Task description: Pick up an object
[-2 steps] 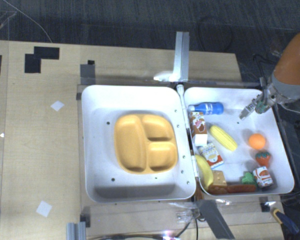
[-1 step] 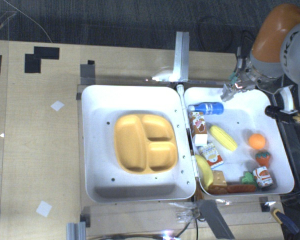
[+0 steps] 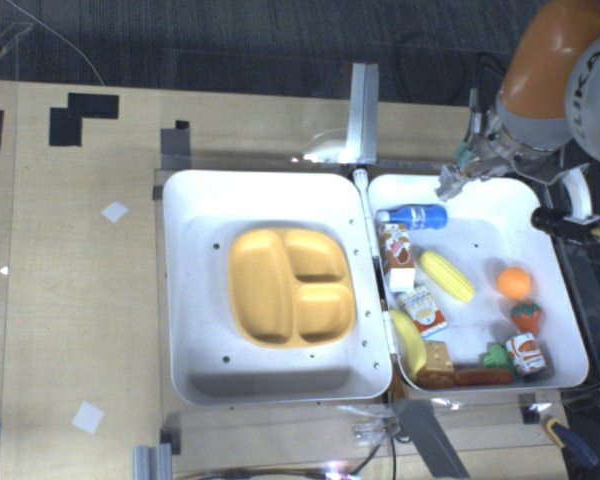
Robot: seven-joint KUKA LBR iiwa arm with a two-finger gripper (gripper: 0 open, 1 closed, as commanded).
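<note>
My gripper [image 3: 453,180] hangs over the far edge of the right bin [image 3: 565,298], just above and to the right of a blue bottle [image 3: 415,217] lying on its side. Nothing shows in its grasp. Below the bottle lie a red-brown packet [image 3: 396,244], a yellow corn cob [image 3: 447,275] and a small red-and-white packet [image 3: 426,315]. An orange ball [image 3: 515,282], a red strawberry-like toy [image 3: 525,316] and a small can [image 3: 528,354] sit along the right side. A banana [image 3: 410,338], a brown box [image 3: 437,364] and a green toy [image 3: 495,355] line the near wall.
The left bin [image 3: 195,268] holds a yellow divided tray [image 3: 290,286] in its middle. A metal post [image 3: 364,108] rises behind the seam between the bins. Black cables and a fitting [image 3: 570,223] sit by the right bin's far right corner.
</note>
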